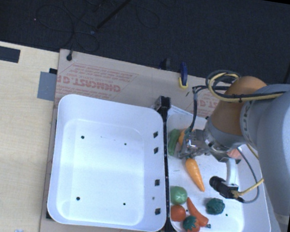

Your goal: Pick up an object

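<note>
Smooth white plastic bins [64,204]; cardboard underlay [112,82]

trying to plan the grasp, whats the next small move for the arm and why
Probably a short, straight descent onto the carrot. The gripper sits in the right bin right at the carrot's upper end, and nothing shows between its fingers. The carrot lies apart from the green ball and the other toys, so it looks like the nearest uncluttered target.

One fixed camera looks down on me from above the surface [10,134], at a slant, far enough back to take in both bins. The left bin [104,161] sits mid-frame, the right bin [251,221] beside it, and my arm [276,123] enters from the right.
</note>
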Controlling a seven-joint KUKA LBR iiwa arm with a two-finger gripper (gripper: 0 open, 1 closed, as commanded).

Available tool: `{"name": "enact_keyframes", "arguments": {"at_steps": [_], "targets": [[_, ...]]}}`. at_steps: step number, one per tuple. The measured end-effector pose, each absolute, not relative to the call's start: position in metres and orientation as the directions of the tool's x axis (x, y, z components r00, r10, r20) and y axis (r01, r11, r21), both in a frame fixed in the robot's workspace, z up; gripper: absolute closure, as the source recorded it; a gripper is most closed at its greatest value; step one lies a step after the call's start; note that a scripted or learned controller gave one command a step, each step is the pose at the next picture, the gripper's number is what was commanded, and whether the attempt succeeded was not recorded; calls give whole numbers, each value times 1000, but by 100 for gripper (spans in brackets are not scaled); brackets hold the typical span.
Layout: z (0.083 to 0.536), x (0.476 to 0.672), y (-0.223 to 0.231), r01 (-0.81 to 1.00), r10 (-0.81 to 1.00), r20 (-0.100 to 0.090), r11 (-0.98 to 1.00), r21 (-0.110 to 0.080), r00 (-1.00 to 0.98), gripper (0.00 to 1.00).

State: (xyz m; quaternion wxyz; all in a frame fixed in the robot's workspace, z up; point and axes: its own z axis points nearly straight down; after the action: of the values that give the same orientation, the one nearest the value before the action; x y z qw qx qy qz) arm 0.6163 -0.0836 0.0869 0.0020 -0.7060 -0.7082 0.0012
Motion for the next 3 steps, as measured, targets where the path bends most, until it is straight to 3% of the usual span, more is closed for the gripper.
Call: {"name": "enact_keyframes", "arguments": {"at_steps": [1,3], "targets": [[87,644,-81,1000,1000,1,1,-4,-1,100],[87,560,-101,1000,1000,1,-2,-6,2,100]]}}
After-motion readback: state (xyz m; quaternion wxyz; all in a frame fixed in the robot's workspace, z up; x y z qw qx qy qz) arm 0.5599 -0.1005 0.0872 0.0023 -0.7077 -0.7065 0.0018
